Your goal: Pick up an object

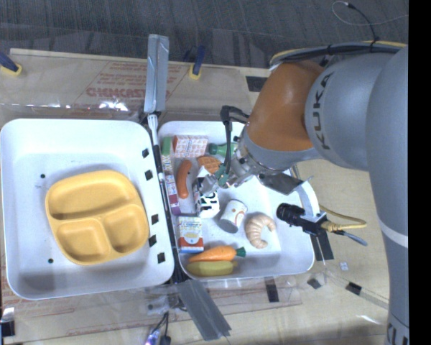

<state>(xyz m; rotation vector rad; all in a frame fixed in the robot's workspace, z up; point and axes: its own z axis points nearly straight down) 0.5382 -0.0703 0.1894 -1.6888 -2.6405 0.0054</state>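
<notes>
My gripper (210, 184) reaches down into the left middle of the right bin (299, 259), under the orange-banded wrist. It hangs just above a black-and-white spotted object (209, 205) and beside a reddish sausage (184, 177). A white cup (233, 213) lies on its side just right of the spotted object. A croissant (259, 229) sits further right. At the bin's front lie a carrot (217, 253) and a yellow piece (212, 267).
A pink box (190, 146), a green bottle (219, 149) and an orange piece (210, 164) crowd the bin's back. A small carton (190, 234) lies along its left wall. The left bin (25, 146) holds a yellow divided tray (95, 214).
</notes>
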